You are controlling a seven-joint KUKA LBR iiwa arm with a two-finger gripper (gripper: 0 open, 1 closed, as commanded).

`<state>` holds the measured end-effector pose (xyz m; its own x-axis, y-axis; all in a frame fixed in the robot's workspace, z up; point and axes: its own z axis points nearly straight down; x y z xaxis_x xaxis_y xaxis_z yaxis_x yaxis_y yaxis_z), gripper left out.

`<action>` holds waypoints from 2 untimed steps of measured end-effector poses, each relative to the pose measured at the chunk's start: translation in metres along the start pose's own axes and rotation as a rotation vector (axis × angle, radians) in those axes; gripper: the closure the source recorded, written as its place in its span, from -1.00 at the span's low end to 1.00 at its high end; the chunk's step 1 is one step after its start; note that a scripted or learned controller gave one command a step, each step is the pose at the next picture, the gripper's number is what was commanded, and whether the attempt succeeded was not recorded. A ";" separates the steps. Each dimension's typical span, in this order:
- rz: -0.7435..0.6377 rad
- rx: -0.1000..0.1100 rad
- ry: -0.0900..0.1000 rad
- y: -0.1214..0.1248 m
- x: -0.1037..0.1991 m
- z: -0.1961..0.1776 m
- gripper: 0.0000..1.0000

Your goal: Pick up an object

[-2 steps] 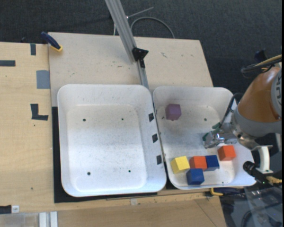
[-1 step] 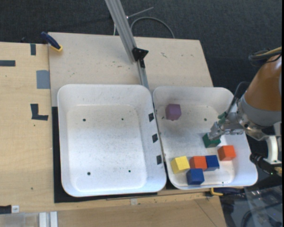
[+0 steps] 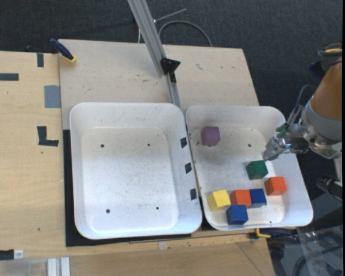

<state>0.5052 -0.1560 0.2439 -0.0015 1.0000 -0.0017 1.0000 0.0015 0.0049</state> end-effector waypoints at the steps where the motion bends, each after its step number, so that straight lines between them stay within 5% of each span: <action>1: -0.006 0.005 0.004 0.003 0.062 -0.003 1.00; 2: -0.004 0.008 0.003 0.009 0.109 0.009 1.00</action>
<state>0.5136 -0.0469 0.2350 -0.0055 1.0000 0.0013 1.0000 0.0055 -0.0027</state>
